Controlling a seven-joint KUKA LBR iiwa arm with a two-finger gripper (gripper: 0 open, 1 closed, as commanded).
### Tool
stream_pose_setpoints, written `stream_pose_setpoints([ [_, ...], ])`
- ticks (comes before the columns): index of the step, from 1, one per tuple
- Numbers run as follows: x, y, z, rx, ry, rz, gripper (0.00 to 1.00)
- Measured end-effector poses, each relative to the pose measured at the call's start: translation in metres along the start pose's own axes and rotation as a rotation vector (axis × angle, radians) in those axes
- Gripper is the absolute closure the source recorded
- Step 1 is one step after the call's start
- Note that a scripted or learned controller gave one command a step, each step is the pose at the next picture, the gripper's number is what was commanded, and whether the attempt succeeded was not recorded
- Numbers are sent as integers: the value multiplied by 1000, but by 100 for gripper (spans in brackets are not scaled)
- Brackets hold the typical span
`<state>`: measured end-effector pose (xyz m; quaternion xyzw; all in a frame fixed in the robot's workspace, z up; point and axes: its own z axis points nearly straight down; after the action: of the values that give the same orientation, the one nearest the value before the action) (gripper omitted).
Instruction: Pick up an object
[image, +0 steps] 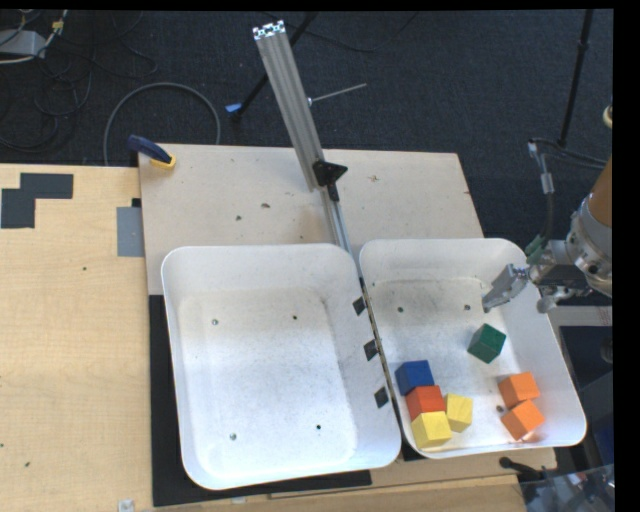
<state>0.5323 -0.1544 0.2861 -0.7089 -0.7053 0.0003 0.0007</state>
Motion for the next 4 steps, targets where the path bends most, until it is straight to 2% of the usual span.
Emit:
stream_pose_setpoints([
  [1,-43,38,150,8,2,-4,0],
  [2,3,62,195,-2,-2,-7,0],
  [3,63,104,195,-3,2,-11,0],
  [4,-19,104,99,-8,-6,-2,0],
])
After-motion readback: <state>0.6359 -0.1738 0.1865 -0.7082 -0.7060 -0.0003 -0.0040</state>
